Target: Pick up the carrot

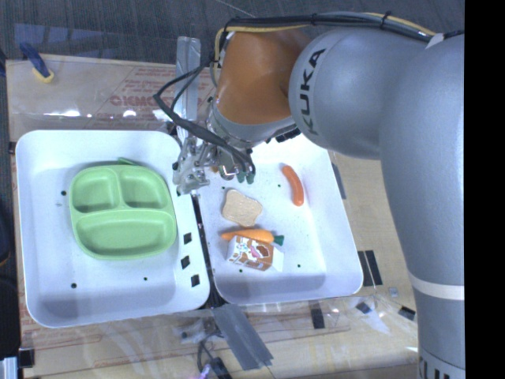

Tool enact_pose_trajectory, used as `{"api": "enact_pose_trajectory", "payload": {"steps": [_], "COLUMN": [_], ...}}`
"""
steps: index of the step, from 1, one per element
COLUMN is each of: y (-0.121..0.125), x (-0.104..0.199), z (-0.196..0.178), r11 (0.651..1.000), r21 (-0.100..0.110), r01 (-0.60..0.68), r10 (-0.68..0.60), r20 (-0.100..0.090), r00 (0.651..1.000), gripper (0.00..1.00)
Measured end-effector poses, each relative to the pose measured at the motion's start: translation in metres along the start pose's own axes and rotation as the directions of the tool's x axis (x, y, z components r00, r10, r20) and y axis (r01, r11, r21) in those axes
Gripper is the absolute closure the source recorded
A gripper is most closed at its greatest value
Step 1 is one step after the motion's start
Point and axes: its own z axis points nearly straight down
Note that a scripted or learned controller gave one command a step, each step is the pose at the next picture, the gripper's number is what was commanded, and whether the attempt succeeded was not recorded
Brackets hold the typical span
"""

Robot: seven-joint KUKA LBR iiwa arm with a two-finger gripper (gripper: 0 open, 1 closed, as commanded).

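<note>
The carrot lies in the right bin, toward its near side, touching the top edge of a small snack packet and just below a slice of bread. The pincer hangs over the bins' shared wall at the far end, up and left of the carrot and apart from it (whether it is apart or together I cannot tell). A sausage lies further right. The left bin holds a green tray.
</note>
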Motion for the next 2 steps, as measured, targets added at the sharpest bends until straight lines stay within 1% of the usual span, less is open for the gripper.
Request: {"api": "enact_pose_trajectory", "payload": {"steps": [1, 2], "y": [0.000, 0.003], "x": [-0.001, -0.033], "z": [-0.011, 0.000], "r11": [1.000, 0.852], "r21": [0.002, 0.001], "r01": [0.005, 0.523], "r10": [-0.005, -0.523], "r20": [0.003, 0.000], "r00": [1.000, 0.852], "gripper": [1.00, 1.00]}}
